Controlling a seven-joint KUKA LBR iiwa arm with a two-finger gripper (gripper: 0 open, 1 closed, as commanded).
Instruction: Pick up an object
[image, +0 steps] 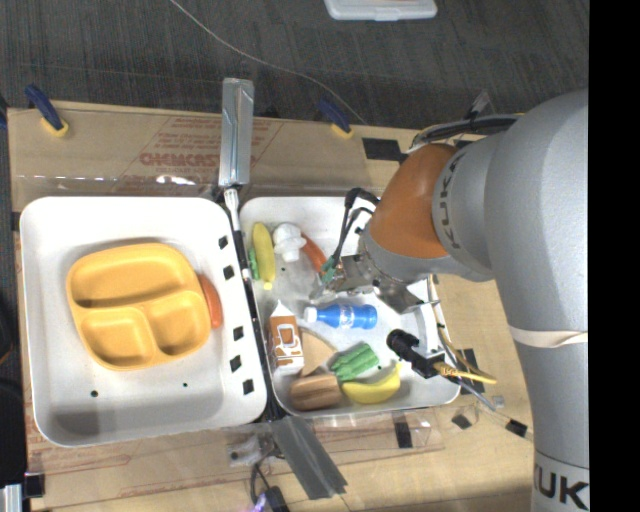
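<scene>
The grey arm's pincer hangs low in the right-hand shallow white bin; whether it is open or closed cannot be told. Just below it lies a clear plastic bottle with a blue label. A yellow banana-shaped toy sits to its left (closely packed), so a grab could likely nudge neighbours or slip off the round bottle.
</scene>
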